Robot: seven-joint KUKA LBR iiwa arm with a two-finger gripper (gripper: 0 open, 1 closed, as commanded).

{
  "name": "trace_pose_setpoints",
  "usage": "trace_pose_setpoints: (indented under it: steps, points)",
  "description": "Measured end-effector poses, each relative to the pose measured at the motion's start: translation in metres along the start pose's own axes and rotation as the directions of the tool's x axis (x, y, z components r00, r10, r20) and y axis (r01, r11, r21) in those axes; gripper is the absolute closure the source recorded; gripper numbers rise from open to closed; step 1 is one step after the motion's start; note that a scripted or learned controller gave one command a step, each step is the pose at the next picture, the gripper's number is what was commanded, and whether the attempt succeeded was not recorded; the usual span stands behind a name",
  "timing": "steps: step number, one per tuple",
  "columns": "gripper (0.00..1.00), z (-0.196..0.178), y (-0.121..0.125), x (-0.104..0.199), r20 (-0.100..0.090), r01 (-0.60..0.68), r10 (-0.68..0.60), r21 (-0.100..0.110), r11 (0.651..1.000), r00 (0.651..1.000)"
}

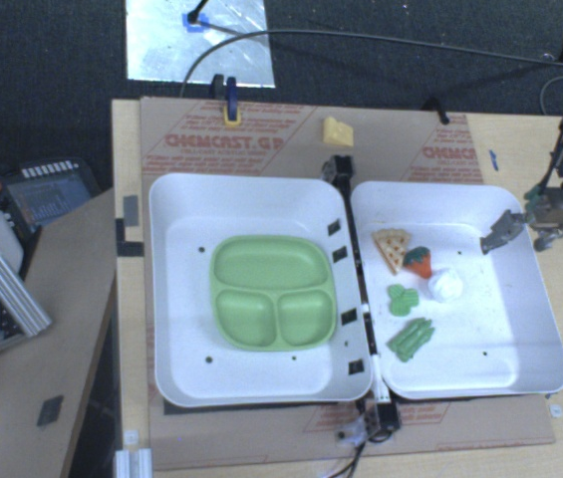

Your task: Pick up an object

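The green bean bundle [411, 338] lies nearest the camera, toward the front of the right bin [520, 366]. Taking the white ball [447, 286] as the landmark, the beans sit below and to its left, a small green broccoli-like piece [402, 299] lies just to its left, a red and green strawberry-like toy [419, 261] sits just up and left of it, and a tan waffle wedge [392, 248] lies further up-left, touching or almost touching the strawberry. These 5 toys are the candidates for picking. Well to the left of the ball, the left bin [176, 217] holds a green 3-compartment plate [270, 292]. A yellow block [338, 131] rests on the cardboard [291, 127] beyond both bins.

The gripper [506, 229] hangs up and to the right of the ball, above the right bin's far right part, well apart from every toy. It carries nothing that can be seen, and the blur around its tips leaves the width of its opening impossible to judge.

By my reading, this is the approach step, with no object chosen by contact yet. The next move calls for travel toward the ball, the nearest toy, then a descent centred over 1 item. The ball, strawberry and broccoli sit close together, so a careless descent could nudge a neighbour.
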State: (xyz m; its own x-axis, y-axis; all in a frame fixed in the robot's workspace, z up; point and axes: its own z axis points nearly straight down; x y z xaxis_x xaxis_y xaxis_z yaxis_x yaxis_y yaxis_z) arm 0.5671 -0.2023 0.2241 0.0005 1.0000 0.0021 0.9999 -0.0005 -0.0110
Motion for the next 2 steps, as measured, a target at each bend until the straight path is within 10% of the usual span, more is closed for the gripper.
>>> trace_pose_setpoints:
  steps: [2]
  points:
    - [0.00,0.054,0.004,0.000,0.002,0.002,-0.002,-0.010,1.000,1.000]
